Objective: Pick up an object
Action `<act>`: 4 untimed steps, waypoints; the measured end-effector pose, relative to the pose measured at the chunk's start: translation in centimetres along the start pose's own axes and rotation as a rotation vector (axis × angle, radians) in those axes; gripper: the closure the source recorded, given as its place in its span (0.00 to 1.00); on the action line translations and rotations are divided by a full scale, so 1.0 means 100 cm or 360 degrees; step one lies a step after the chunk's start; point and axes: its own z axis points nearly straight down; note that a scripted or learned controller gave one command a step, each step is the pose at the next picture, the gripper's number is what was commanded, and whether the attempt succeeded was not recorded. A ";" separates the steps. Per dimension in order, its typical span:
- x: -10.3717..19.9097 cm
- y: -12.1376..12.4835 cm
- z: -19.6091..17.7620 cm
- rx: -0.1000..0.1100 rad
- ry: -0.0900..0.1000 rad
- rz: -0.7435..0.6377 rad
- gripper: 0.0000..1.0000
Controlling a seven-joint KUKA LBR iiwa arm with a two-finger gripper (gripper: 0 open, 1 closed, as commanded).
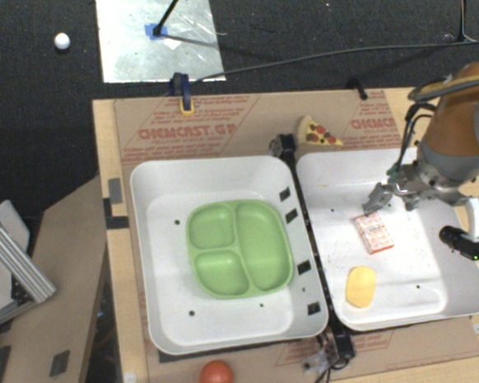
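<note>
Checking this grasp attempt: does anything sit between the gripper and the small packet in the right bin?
Nothing visible does. The gripper hangs just up and right of the packet in the right bin, with bare bin floor between them. The yellow object lies beyond the packet, off that path.

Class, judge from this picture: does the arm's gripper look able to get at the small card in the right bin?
Probably yes. The gripper hangs just above the card, which lies flat with nothing over it.
</note>
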 end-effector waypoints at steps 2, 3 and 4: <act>0.001 0.007 0.027 -0.0031 -0.0001 -0.0002 1.00; -0.001 0.005 -0.037 -0.0014 -0.0004 -0.0003 1.00; -0.002 0.007 -0.090 -0.0013 -0.0004 -0.0005 1.00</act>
